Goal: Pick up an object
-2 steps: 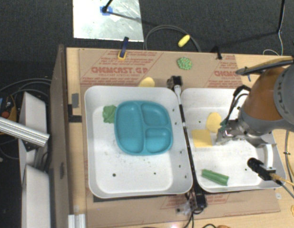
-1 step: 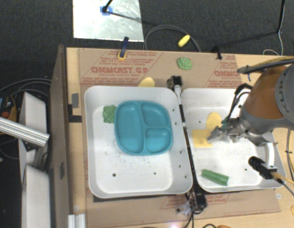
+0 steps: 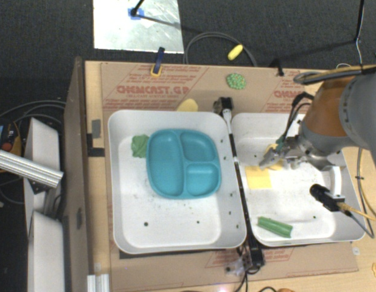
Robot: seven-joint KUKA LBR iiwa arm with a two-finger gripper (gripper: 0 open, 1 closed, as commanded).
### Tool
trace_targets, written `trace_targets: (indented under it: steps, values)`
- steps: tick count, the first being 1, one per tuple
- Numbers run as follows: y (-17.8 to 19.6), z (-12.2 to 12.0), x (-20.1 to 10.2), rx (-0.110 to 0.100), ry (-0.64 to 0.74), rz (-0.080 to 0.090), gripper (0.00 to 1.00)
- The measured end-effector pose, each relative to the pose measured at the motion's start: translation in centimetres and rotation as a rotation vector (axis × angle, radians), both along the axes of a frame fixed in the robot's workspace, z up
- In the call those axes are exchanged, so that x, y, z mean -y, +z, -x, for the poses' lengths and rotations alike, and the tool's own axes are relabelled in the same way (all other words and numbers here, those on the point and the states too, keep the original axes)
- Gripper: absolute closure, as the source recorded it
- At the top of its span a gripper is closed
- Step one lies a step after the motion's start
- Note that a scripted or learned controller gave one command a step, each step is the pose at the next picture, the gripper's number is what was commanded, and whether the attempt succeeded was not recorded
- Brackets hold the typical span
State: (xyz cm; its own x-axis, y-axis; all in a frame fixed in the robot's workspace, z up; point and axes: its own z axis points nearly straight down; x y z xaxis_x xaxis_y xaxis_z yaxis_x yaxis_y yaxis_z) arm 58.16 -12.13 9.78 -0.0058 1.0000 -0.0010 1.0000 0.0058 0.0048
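Note:
The right bin (image 3: 279, 129) holds a flat yellow piece (image 3: 258, 178) near its left side and a green stick-shaped object (image 3: 275, 226) near its front edge. My gripper (image 3: 271, 159) hangs low in this bin, just above and to the right of the yellow piece's upper corner. The fingertips point left, and their gap is too small and blurred to read. In the left bin (image 3: 127, 224) lies a blue divided plate (image 3: 182, 163), with a small green leafy object (image 3: 139, 145) touching its left rim.
Behind the bins, on the cardboard, lie a green knobbly ball (image 3: 236, 81), a yellow object (image 3: 188, 106) at the left bin's back rim, and a yellow capsule (image 3: 235, 52) on the floor. A divider clamp (image 3: 223, 107) sits between the bins.

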Motion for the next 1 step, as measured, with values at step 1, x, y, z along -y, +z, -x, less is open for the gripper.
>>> trace_targets:
  steps: [1]
  values:
    - [-1.30,-4.32,0.85,0.000,0.000,0.000,0.00]
